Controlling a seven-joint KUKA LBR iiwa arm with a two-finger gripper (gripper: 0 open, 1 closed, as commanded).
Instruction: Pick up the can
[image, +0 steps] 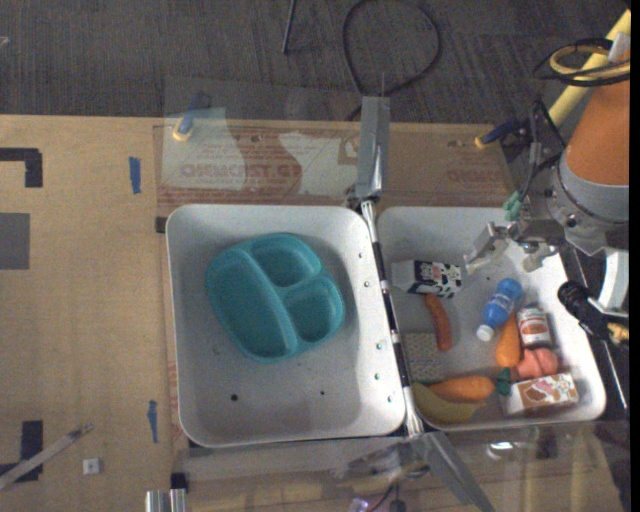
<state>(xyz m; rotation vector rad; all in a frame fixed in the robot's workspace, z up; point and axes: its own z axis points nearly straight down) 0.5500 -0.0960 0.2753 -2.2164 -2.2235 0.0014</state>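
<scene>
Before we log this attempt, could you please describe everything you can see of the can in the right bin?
The can is a small cylinder with a pale lid and a red-and-white label, its print too small to read. It looks intact. It sits in the right bin, near the far right wall, seemingly upright or slightly tilted. The bottle lies just to its left, a carrot beside its lower left, and a pink item below it. The tool is above, apart from it.

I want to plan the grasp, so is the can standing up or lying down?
Upright, as far as the slanted view shows: the can shows a rounded top above its red-and-white label, in the right bin between the blue bottle and a carrot.
</scene>
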